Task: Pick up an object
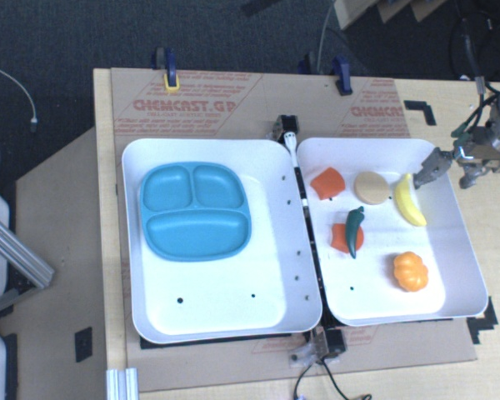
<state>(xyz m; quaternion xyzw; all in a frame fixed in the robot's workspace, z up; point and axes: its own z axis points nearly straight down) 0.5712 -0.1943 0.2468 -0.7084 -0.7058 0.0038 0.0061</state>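
The right bin holds several toy foods: an orange-red chunk, a beige round piece, a yellow banana, a red tomato with a green chili lying across it, and an orange pumpkin-like piece. My gripper hangs over the bin's far right corner, just right of the banana. It is open, with nothing between its fingers. The left finger points down toward the banana's top end.
The left bin carries a blue divided plate in its far left part. A black divider runs between the two bins. Clamps and cables sit along the bench's back edge.
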